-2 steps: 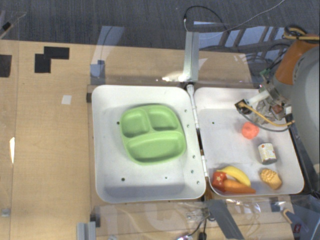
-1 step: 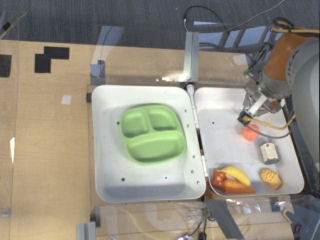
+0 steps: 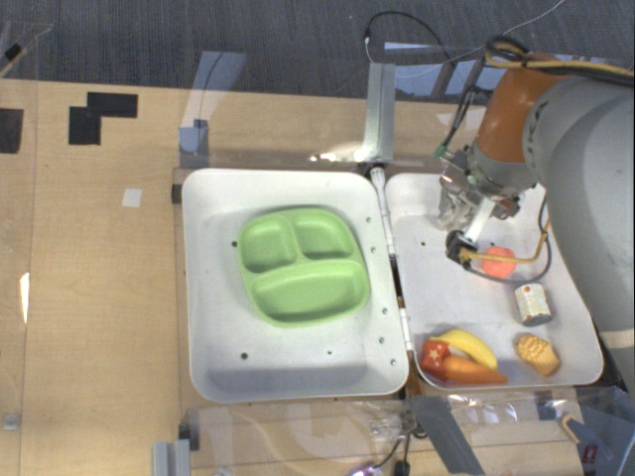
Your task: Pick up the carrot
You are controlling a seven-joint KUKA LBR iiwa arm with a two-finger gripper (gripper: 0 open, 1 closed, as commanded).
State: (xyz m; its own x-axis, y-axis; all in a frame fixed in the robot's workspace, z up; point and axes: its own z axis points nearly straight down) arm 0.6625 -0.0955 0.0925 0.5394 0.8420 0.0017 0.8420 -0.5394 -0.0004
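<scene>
My gripper [image 3: 458, 206] hangs over the right bin [image 3: 417, 206] near its 12 o'clock edge; I cannot tell whether it is wide or narrow, and nothing shows in its hold. The carrot [image 3: 474, 371] lies at the bin's 7 o'clock corner, touching a banana [image 3: 466, 345] and a red item [image 3: 434, 353]. This looks like the approach step. Next I must travel toward 6 o'clock and descend on the carrot alone.

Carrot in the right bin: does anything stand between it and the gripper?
Yes. The banana lies against the carrot on the side facing the gripper; the pink ball sits just beside that line.
</scene>
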